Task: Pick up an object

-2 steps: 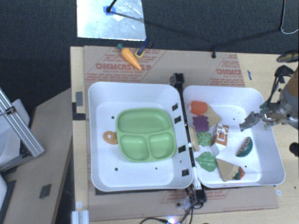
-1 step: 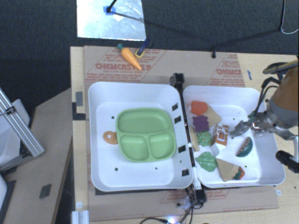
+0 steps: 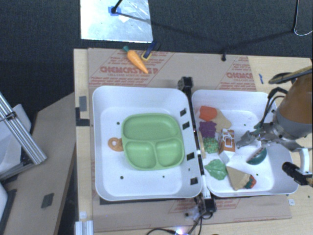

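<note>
The right bin (image 3: pixel 244 106) holds several toy foods. Among them are an orange-red piece (image 3: pixel 208 113), purple grapes (image 3: pixel 207 129), a tan slab (image 3: pixel 224 120), an orange-and-white carton (image 3: pixel 227 141), a green leafy piece (image 3: pixel 215 168), a tan wedge (image 3: pixel 238 176) and a teal curved piece (image 3: pixel 257 155). My gripper (image 3: pixel 252 140) reaches in from the right and hangs low over this bin, just right of the carton and just above the teal piece. I see nothing clearly held in it.
The left bin (image 3: pixel 107 111) holds a green divided plate (image 3: pixel 151 141) and a small orange ring (image 3: pixel 115 144). A toy carrot (image 3: pixel 137 61) lies on the cardboard behind the bins. A black divider (image 3: pixel 191 131) runs between the bins.
</note>
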Controlling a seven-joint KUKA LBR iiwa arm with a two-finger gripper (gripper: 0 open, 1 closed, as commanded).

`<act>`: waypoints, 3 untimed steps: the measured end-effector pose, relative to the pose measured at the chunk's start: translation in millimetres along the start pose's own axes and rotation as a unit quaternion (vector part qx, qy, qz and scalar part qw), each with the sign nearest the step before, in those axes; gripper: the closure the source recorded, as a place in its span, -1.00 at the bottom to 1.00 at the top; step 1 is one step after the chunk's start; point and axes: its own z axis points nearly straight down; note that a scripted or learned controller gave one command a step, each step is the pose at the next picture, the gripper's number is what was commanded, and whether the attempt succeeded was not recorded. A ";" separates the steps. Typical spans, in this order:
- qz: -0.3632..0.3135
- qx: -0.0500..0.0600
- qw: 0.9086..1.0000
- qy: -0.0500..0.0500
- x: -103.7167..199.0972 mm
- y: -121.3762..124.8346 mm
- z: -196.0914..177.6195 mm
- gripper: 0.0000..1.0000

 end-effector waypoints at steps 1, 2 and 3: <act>0.000 0.000 1.000 0.000 0.8 0.4 -8.7 1.00; -0.001 -0.001 1.000 0.000 0.6 -2.4 -71.8 1.00; -0.002 -0.001 1.000 0.000 0.0 -0.3 -120.2 1.00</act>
